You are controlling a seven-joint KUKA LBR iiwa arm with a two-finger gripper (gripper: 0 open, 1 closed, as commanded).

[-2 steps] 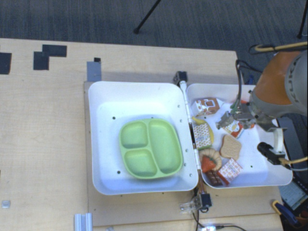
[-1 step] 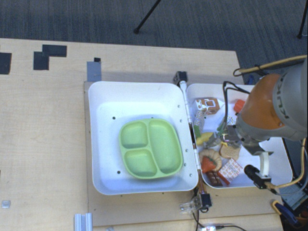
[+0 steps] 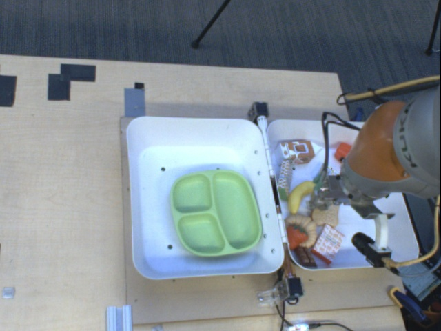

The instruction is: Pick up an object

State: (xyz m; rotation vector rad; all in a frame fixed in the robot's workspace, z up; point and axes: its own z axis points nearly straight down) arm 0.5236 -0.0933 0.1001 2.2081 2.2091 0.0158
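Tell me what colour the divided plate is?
Light green; the plate shows clearly in the camera view, in the left bin.

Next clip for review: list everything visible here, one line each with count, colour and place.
bins: two, white, side by side on the bench.
divided plate: one, light green, three compartments, in the left bin.
banana: one, yellow, right bin, near the divider.
brown carton: one, brown and white, far end of the right bin.
orange item: one, small, far end of the right bin, by the arm; too small to name.
red-and-white packet: one, near end of the right bin.
mixed toy food pile: several, tan, red, dark, near end of the right bin; count unclear.
bench: one, light wood.
arm: one, grey with orange band, over the right bin.
gripper: one, lowered beside the banana.
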